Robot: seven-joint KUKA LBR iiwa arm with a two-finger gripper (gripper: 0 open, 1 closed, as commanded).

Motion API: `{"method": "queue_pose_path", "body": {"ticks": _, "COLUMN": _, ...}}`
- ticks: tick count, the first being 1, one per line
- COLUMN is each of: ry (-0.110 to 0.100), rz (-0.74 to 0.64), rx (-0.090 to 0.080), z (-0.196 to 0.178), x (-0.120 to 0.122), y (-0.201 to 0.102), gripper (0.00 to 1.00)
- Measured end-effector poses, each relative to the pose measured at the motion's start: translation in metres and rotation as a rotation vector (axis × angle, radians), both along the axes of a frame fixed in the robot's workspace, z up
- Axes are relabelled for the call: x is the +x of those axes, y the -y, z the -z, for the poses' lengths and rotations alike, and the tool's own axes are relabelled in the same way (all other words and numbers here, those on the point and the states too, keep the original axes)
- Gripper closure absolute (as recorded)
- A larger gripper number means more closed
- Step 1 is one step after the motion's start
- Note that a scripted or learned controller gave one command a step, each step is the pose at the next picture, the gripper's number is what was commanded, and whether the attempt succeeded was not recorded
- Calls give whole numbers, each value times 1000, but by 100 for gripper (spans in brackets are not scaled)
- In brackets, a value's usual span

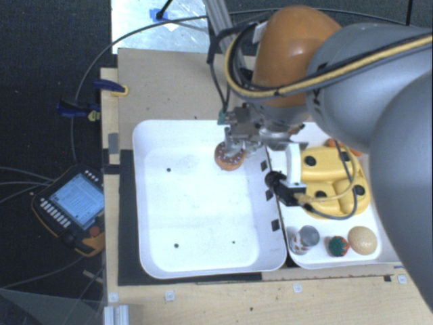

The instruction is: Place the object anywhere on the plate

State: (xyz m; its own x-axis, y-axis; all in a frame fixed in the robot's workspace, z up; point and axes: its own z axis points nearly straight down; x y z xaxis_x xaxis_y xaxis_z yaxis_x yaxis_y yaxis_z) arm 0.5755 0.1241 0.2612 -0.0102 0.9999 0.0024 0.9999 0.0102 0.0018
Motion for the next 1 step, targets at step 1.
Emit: {"method": "queue_pose_path", "body": {"ticks": 1, "ry": 0, "rz": 5, "rx": -2, "z": 0, "x": 0, "y": 3, "gripper": 0}}
